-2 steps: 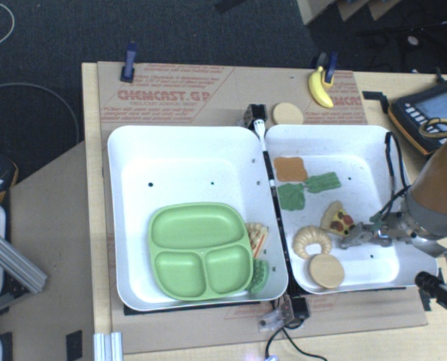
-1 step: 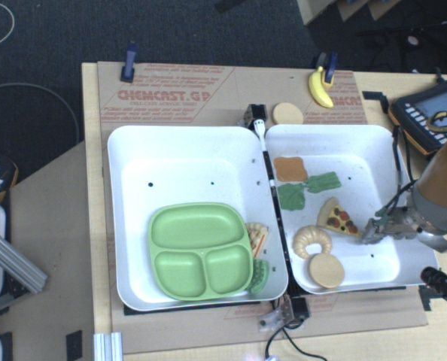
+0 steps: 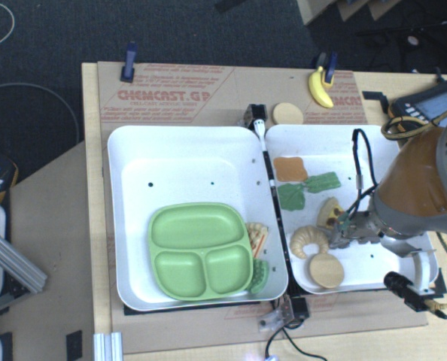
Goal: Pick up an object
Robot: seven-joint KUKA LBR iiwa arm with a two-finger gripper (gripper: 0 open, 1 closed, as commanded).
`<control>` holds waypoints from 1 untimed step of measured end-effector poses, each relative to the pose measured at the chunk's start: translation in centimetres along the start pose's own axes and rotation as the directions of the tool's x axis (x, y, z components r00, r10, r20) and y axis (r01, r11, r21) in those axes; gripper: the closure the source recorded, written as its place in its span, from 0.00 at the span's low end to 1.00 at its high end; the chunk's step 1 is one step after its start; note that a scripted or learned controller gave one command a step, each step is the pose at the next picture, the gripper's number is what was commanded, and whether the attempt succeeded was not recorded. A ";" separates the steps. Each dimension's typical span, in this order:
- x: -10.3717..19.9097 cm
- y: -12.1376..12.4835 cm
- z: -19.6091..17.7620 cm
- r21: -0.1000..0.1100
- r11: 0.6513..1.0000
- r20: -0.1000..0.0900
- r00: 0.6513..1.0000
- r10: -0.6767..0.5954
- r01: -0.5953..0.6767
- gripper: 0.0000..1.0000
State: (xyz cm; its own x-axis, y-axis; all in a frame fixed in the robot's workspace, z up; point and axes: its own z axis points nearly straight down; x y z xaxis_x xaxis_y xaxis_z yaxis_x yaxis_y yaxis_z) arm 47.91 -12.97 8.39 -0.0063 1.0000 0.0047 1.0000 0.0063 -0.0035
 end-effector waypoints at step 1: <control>7.0 1.7 -10.6 -0.016 1.000 0.003 1.000 -0.004 0.004 1.00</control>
State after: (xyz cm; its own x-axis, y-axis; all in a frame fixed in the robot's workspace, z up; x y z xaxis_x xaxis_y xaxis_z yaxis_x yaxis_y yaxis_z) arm 49.60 -6.00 19.06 -0.0102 0.9999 0.0021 0.9999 0.0102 0.0126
